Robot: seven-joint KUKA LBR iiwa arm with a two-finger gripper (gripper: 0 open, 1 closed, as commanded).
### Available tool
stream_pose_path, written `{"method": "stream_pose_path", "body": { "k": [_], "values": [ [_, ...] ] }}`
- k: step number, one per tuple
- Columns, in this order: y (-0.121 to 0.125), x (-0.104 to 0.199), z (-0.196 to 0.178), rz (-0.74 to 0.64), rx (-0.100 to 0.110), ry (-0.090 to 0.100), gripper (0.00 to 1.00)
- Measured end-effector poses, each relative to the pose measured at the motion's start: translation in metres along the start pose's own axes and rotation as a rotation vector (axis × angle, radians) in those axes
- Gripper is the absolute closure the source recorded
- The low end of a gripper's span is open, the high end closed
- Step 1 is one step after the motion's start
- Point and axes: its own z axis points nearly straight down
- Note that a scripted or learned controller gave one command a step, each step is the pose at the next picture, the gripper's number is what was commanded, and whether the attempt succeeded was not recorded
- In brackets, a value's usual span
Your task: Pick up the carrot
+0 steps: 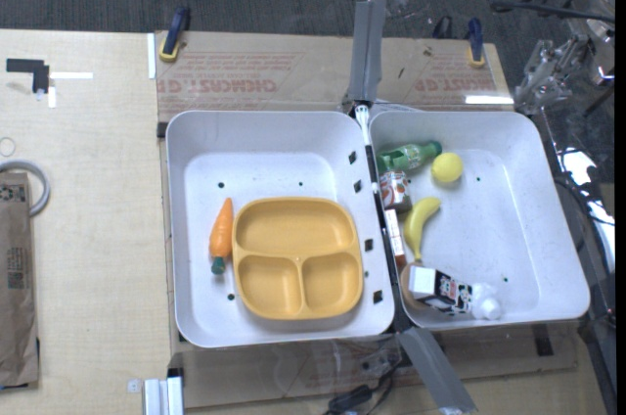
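The pick looks not yet begun: the carrot (222, 228) lies untouched on the left bin's (186, 207) floor, just beside the yellow divided plate's (295, 258) left edge, and I cannot tell the claw's state

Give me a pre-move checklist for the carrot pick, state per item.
1. Orange carrot with green tip located in the left white bin: ok.
2. Carrot unobstructed from above: ok.
3. Side clearance: not ok; it lies close beside the yellow three-compartment plate, touching or not cannot tell.
4. Other side: ok, a gap to the bin wall.
5. Carrot's long axis readable, roughly along the bin's left wall: ok.
6. Gripper at upper right, finger state: cannot tell.
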Motion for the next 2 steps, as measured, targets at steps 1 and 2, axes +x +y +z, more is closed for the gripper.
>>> {"method": "stream_pose_path", "body": {
  "k": [1, 2],
  "values": [
    [0.055, -0.002, 0.067, -0.02, -0.001, 0.003, 1.0],
    [0.041, -0.002, 0.005, 0.202, 0.001, 0.0, 1.0]
  ]
}}
